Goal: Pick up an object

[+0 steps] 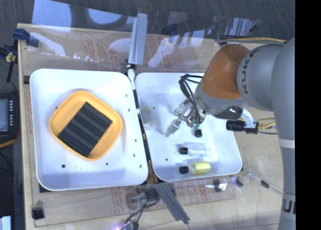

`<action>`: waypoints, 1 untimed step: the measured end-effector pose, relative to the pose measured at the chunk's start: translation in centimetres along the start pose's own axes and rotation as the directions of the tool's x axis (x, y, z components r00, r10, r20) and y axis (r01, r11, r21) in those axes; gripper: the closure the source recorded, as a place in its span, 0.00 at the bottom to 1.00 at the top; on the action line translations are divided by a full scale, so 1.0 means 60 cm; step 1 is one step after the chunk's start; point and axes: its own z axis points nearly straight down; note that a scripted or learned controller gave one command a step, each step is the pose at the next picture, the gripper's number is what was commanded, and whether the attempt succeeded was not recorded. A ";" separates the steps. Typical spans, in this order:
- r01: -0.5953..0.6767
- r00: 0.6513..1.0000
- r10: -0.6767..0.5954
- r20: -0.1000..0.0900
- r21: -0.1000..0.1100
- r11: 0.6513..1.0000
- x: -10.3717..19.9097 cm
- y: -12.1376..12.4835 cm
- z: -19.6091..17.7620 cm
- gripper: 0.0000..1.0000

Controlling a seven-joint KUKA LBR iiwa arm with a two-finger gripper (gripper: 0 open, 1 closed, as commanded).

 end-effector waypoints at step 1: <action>0.061 0.998 -0.061 0.000 -0.001 0.998 0.149 -0.069 0.015 0.00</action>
